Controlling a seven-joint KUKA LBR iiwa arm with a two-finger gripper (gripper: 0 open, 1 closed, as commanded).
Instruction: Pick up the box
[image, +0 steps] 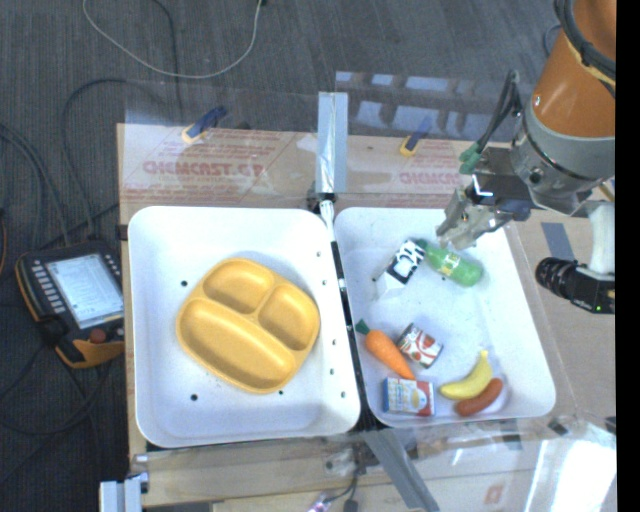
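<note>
Tool (462, 228) poised over green bottle (452, 264); finger state cannot be told. Box (408, 396) lies well apart: wrong item risks being grasped.

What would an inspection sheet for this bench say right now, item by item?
Surface: two white bins, left bin and right bin, side by side.
Job's things: box near the right bin's front edge; small carton behind it.
Clutter: yellow plate in the left bin; carrot, banana, sausage, green bottle in the right bin.
Grippers: pincer over the bottle, far from the box.
Cables: cables on the floor.
Surroundings: handheld controller at left.
</note>
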